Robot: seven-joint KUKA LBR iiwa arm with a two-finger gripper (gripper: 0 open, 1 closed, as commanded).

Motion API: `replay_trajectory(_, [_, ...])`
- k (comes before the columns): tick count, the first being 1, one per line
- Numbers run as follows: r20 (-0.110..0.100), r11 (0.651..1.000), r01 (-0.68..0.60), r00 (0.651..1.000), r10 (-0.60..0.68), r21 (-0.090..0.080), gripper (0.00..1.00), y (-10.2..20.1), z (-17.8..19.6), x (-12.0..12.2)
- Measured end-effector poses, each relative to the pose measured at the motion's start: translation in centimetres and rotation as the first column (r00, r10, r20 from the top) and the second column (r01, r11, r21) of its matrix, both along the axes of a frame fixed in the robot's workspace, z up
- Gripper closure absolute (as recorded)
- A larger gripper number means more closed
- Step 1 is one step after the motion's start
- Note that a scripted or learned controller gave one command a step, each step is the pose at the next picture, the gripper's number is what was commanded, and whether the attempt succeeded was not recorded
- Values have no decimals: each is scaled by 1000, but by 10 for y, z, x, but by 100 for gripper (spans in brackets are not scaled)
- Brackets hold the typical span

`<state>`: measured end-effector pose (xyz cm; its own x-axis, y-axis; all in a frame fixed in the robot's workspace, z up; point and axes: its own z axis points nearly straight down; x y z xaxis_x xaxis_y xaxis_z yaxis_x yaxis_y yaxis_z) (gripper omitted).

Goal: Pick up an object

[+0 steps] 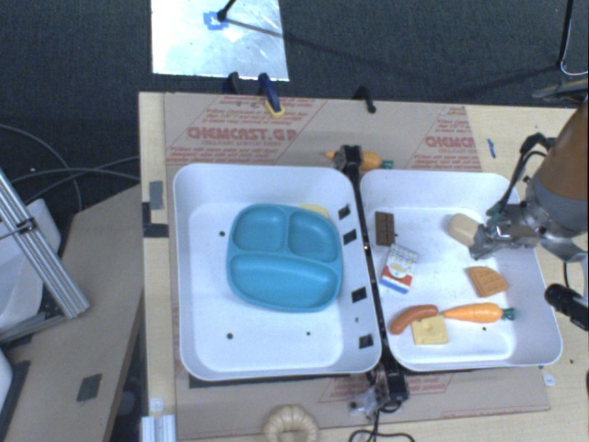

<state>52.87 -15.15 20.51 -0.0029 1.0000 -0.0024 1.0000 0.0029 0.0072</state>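
My gripper (491, 239) hangs low over the right part of the right bin (543, 339). It sits just right of a beige roll-shaped piece (463, 226) and just above an orange toast slice (485, 281). Whether it touches either one I cannot tell. Further left in that bin lie a brown block (385, 227) and a small white, red and blue carton (398, 271). Along the front lie a sausage (412, 318), a yellow cheese square (429, 331) and a carrot (474, 314).
The left bin (198, 247) holds a blue divided plate (284, 255) with a yellowish item (316, 210) peeking from behind it. The arm (561, 191) enters from the right edge. A yellow object (368, 160) lies behind the bins' divider.
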Motion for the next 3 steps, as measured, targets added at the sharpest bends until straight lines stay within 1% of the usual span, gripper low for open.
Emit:
replay_trajectory(1, [-3, 1000, -1, 1000, 1, 2, 100, 0, 20, 1])
replay_trajectory(2, [-5, 1000, -6, 1000, 6, 3, 100, 43, 23, 10])
replay_trajectory(3, [-7, 1000, -7, 1000, 7, 5, 100, 97, 12, 17])
